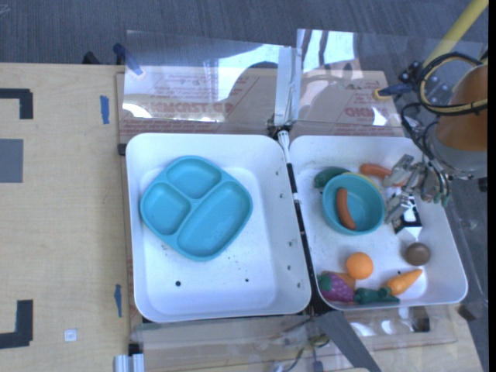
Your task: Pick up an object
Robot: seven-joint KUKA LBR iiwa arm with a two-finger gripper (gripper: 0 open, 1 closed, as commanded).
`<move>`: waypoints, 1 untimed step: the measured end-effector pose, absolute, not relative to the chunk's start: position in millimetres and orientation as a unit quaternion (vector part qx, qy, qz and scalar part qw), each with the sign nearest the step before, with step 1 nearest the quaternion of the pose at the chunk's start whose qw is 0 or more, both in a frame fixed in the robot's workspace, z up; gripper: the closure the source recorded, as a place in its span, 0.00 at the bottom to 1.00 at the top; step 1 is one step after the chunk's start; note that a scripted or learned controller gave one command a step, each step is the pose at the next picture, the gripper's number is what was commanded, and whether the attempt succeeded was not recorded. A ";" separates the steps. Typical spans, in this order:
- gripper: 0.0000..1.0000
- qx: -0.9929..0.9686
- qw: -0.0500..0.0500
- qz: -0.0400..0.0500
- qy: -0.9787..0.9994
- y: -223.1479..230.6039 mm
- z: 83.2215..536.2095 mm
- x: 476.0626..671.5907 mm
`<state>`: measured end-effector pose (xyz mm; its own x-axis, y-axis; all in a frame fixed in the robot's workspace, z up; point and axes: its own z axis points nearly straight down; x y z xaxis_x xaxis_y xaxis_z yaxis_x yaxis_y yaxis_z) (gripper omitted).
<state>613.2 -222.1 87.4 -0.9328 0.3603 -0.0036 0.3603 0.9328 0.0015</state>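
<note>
My gripper (397, 189) hangs over the right side of the right bin (453, 263), just right of a blue bowl (364, 210). Its fingers (402, 167) stand open with nothing between them. An orange sausage (346, 209) lies inside the bowl. Behind the bowl are a dark green piece (328, 176) and an orange carrot-like piece (373, 170). Toward the front lie an orange ball (359, 266), a brown ball (417, 253), a carrot (404, 281), purple grapes (335, 285) and a green vegetable (375, 294).
The left bin (147, 285) holds a blue divided plate (197, 207). A clear plastic wall (232, 84) stands behind both bins. Cables (434, 84) and the arm's orange band (466, 115) crowd the upper right. Wooden bench (54, 208) lies to the left.
</note>
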 end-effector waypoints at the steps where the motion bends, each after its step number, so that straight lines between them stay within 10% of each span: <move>1: 0.00 0.219 0.002 0.001 0.976 -221.7 87.6 599.6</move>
<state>599.6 -221.7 87.6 -0.9041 0.4273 -0.0037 0.4273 0.9041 0.0020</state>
